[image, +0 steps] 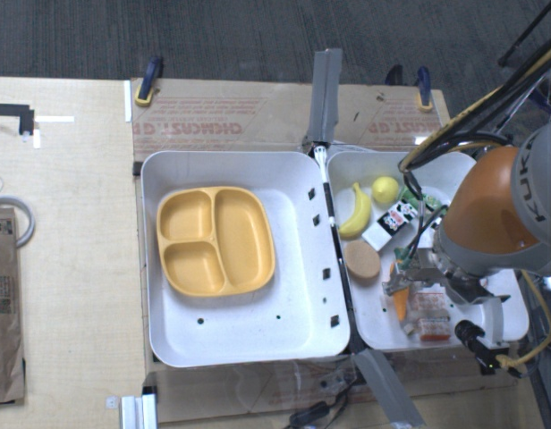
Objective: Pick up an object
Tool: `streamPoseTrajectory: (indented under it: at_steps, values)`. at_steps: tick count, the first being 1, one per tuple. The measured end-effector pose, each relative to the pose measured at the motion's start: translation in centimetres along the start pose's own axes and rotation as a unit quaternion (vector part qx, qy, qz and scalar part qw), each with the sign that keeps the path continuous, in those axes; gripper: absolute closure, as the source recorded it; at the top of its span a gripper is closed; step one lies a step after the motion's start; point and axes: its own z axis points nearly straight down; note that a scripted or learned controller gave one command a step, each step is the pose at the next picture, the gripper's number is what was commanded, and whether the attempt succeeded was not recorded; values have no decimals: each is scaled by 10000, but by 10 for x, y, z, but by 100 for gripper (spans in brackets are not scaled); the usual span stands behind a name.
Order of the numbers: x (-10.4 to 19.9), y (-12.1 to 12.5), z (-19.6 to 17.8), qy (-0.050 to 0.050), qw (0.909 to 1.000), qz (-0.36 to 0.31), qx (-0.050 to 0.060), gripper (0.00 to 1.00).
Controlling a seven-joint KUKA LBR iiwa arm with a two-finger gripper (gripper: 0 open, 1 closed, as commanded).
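Arm's gripper low in the right bin, over crinkly packets. Curved banana and round lemon near the far edge. Left bin: smooth three-part yellow plate.

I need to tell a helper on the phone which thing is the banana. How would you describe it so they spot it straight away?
Start at the right-hand white bin, the one the grey and orange arm hangs over. Near its upper left, close to the divider between the bins, lies the banana. It is long and curved, unlike the round yellow lemon beside it and the tan disc below it.
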Motion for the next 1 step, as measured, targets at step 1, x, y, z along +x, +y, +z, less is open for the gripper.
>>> streamPoseTrajectory:
  at_steps: [1]
  values:
    - [6,56,-92,-8,9999,153,-16,100]
